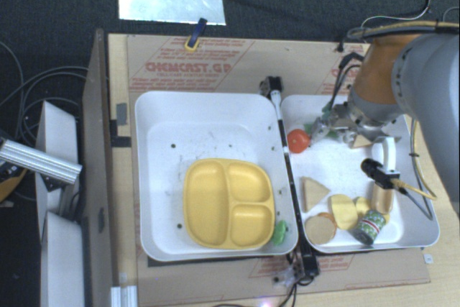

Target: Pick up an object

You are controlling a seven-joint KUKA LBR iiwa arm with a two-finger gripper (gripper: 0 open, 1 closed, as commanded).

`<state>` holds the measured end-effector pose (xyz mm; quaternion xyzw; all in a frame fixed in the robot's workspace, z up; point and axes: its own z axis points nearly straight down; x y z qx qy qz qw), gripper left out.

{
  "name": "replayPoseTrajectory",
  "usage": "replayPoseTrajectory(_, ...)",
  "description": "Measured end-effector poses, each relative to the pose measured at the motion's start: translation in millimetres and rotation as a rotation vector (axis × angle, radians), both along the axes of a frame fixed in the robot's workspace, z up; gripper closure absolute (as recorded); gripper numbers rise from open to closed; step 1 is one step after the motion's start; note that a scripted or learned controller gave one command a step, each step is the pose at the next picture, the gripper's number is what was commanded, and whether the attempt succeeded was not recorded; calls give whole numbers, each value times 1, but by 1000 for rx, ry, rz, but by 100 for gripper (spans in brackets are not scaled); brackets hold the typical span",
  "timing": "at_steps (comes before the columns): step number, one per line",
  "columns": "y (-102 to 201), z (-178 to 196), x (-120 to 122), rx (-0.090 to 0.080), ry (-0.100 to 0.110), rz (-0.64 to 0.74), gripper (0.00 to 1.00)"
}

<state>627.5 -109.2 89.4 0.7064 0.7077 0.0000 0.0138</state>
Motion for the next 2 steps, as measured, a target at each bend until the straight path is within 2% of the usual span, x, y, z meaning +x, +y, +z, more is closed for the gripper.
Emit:
replayPoseTrajectory(1,7,-1,40,7,17,-3,0)
replayPoseTrajectory(2,-55,-2,-24,17,14,-7,0)
